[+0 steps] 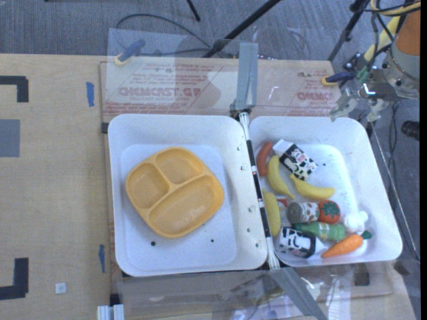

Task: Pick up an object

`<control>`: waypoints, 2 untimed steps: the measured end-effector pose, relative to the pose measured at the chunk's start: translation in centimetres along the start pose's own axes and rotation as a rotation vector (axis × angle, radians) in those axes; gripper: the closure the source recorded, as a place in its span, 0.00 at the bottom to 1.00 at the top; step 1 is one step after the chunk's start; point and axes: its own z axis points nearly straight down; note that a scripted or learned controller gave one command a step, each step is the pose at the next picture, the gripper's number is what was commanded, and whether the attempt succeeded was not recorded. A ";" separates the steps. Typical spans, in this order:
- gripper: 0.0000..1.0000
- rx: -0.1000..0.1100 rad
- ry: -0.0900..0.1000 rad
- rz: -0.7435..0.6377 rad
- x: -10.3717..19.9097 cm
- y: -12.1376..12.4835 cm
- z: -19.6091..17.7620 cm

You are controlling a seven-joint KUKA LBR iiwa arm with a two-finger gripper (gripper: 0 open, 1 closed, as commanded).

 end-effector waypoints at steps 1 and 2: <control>0.00 -0.001 0.000 -0.050 6.9 0.5 13.6; 0.00 -0.003 -0.001 -0.101 5.4 -3.6 15.4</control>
